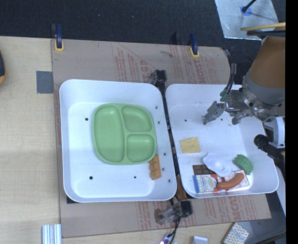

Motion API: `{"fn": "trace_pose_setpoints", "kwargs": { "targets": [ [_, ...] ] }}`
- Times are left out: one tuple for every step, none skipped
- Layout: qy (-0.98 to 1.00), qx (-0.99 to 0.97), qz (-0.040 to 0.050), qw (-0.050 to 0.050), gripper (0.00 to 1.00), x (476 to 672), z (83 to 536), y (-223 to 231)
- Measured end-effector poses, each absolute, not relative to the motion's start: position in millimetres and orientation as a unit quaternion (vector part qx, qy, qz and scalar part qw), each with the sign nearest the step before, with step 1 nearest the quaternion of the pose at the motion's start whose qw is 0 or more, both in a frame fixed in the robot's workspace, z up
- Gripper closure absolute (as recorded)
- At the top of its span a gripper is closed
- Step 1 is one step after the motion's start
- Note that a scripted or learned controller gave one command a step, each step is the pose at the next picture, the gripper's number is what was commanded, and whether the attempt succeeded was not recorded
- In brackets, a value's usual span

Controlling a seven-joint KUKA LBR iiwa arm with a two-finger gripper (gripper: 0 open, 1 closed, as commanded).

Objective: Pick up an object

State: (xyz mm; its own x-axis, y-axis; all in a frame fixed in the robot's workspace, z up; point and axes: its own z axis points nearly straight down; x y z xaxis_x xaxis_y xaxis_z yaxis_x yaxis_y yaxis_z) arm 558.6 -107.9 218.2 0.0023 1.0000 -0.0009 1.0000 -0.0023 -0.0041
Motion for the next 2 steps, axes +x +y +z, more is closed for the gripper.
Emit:
{"fn": "trace_pose_setpoints", "kwargs": {
  "targets": [
    [-0.709, -0.705, 0.0034, 0.004, 0.0, 558.6, 103, -92],
    [-0.706, -0.709, 0.0032, 0.004, 0.0, 471.1, 91, -152]
  ]
}}
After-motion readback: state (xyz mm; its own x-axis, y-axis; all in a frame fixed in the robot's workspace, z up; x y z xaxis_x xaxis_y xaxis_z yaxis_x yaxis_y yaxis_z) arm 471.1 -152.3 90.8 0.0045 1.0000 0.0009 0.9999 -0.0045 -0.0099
